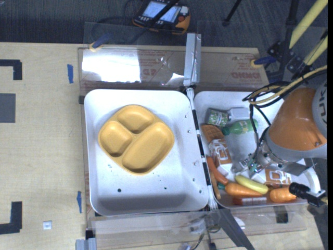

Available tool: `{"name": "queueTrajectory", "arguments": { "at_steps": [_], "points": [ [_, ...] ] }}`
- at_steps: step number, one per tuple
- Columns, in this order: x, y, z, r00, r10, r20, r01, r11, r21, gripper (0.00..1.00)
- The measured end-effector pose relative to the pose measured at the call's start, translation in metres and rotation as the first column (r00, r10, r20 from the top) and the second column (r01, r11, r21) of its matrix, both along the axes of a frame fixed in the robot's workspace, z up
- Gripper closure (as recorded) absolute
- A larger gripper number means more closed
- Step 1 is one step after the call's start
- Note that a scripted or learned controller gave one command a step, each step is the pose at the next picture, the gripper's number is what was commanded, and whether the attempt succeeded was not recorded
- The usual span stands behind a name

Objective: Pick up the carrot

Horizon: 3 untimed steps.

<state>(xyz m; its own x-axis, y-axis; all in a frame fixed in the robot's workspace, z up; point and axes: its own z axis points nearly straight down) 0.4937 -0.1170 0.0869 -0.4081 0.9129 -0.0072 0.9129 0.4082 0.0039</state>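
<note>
The orange carrot (240,190) lies along the front wall of the right bin (307,177), partly under a yellow banana (252,183). Another orange piece (281,194) sits just to its right, with a dark stem end. My gripper (254,163) hangs low in the right bin below the orange-banded wrist (297,124). It is a little behind and above the banana and the carrot, among the clutter. The wrist hides most of it.
The right bin also holds a green bottle (240,127), a green packet (217,117), orange-and-white packets (218,151) and a red-orange long item (215,172) by the divider. The left bin (104,191) bears a yellow divided plate (136,138).
</note>
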Motion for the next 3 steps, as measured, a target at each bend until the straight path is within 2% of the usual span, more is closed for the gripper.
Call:
{"name": "queueTrajectory", "arguments": {
  "at_steps": [1, 2, 3],
  "points": [
    [0.032, 0.055, 0.094, 0.897, -0.442, -0.012, 0.442, 0.897, 0.001, 1.0],
    [0.022, 0.015, 0.129, 0.899, -0.437, -0.01, 0.437, 0.899, 0.001, 1.0],
    [0.005, 0.097, 0.094, 0.933, -0.359, -0.016, 0.359, 0.933, 0.001, 1.0]
  ]
}}
